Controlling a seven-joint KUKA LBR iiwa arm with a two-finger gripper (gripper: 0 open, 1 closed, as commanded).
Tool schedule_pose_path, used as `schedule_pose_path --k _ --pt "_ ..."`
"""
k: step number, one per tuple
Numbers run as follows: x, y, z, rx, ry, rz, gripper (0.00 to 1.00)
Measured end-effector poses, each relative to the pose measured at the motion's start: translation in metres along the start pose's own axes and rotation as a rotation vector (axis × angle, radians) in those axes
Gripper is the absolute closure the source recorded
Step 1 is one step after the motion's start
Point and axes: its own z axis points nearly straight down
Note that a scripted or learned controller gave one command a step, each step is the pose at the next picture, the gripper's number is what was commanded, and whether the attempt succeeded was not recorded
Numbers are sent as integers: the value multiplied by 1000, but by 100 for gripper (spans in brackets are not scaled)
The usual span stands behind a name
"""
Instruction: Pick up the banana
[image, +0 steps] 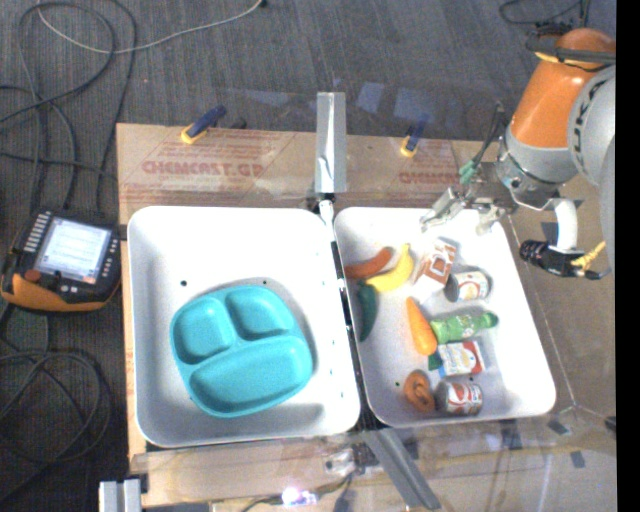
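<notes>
Gripper (462, 208) metallic, fingers spread apart, holding nothing | banana (396, 271) curved, smooth yellow | right bin (540, 340) glossy white

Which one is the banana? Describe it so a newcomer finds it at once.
Look in the right bin, the one crowded with groceries, not the one with the blue tray. Go to its top left corner, below the gripper. The banana is the short, curved yellow piece there, lying against a reddish-brown sausage and just above a dark green vegetable; the carrot nearby is orange and straight.
</notes>
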Motion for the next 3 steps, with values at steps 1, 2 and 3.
schedule_pose_path --k 1,2,3 --pt "55 14 104 -1 -2 -47 0" --pt "50 -3 120 -16 -6 -13 0" --pt "50 -3 113 -13 -6 -12 100"
